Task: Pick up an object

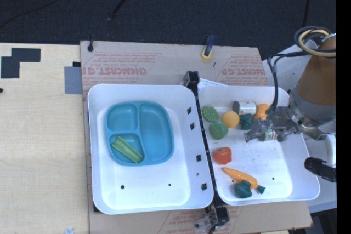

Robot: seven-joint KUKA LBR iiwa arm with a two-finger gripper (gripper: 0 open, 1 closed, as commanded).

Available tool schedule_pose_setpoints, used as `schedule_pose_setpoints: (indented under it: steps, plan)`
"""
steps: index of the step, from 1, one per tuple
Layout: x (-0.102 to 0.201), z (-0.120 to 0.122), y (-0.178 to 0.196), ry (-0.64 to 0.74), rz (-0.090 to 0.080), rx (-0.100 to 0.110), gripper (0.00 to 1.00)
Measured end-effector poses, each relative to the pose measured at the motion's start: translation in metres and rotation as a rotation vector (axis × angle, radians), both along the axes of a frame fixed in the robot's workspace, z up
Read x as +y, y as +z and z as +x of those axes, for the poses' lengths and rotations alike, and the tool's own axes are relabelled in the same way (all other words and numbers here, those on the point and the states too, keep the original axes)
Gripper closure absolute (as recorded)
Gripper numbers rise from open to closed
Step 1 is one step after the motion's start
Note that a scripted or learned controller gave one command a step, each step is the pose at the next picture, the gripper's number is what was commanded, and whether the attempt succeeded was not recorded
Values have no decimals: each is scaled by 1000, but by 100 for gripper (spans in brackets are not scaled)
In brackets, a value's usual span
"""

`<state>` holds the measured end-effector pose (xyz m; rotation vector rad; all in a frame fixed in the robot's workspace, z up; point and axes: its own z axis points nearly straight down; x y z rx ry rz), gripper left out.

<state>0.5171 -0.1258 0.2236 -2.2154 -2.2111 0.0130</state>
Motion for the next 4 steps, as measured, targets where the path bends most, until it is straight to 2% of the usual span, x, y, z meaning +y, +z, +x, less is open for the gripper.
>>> schedule_pose_setpoints:
  steps: [1,3,4]
  plan:
    - [0,2,6,2,-2,-12,0]
    - [15,-11,-102,0,1,-6,0]
    - [17,-11,-138,1,0,-8,0]
